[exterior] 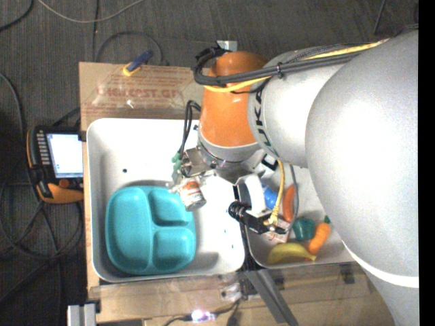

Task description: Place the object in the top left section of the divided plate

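The arm fills the right and centre of the frame, its orange band above the wrist near the upper middle. The gripper sits at the frame's centre-left, over the left bin. A small can with a red-and-white label sits at its tip, tilted, apparently pinched between the fingers, though the wrist hides most of them, so the grip reads as likely rather than certain.

The teal plate lies in the lower part of the left bin, with 3 sections: 1 large one toward the frame's left and 2 smaller ones toward the right. The can hangs just at the plate's upper right edge, over or beside the upper small section.

The step in hand looks like carrying the can over its target section. To do it well, the can should be centred above the section, clear of the raised dividers, then lowered until it nearly touches before release, so that it does not tip or roll over a ridge. Its tilt makes a low, gentle release matter more.

The right bin holds a banana, a carrot and other toy pieces.
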